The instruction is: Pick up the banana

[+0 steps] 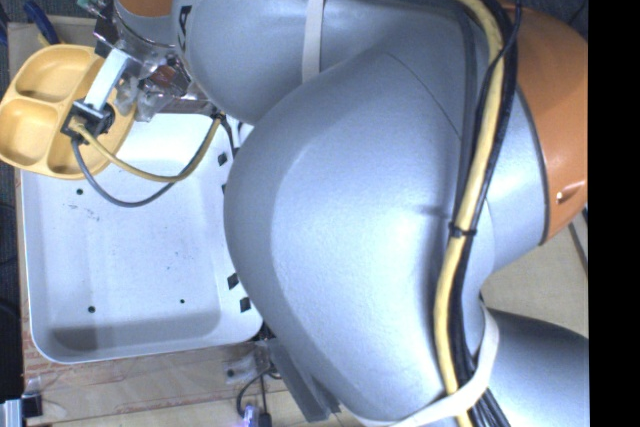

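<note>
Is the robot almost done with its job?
Nothing looks done yet. In hand: the gripper hangs by the yellow tray at the top-left corner of the bin, and I can't tell if it holds anything. The arm covers much of the bench. Left: grab the banana and lift it.

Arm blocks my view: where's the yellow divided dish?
The dish sits upper left in camera view, at the white bin's far-left corner, beside the pincer.
</note>
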Robot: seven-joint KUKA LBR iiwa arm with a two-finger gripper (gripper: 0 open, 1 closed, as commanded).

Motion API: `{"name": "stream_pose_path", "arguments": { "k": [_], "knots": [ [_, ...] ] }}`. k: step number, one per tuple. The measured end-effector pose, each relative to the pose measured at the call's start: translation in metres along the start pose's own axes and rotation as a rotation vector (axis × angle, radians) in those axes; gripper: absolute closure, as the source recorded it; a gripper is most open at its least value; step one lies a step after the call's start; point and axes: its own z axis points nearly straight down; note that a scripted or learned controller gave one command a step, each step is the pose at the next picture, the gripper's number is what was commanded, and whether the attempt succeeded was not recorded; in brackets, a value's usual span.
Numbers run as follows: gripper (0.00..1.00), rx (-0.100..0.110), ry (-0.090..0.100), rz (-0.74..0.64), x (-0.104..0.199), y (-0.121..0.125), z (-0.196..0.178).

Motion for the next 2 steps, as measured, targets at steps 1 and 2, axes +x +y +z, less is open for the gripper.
{"name": "stream_pose_path", "arguments": {
  "k": [1,2],
  "knots": [
    [1.00,0.001,-0.006,0.130,-0.068,-0.037,0.117],
    [1.00,-0.001,0.000,0.538,-0.044,-0.051,0.055]
  ]
}}
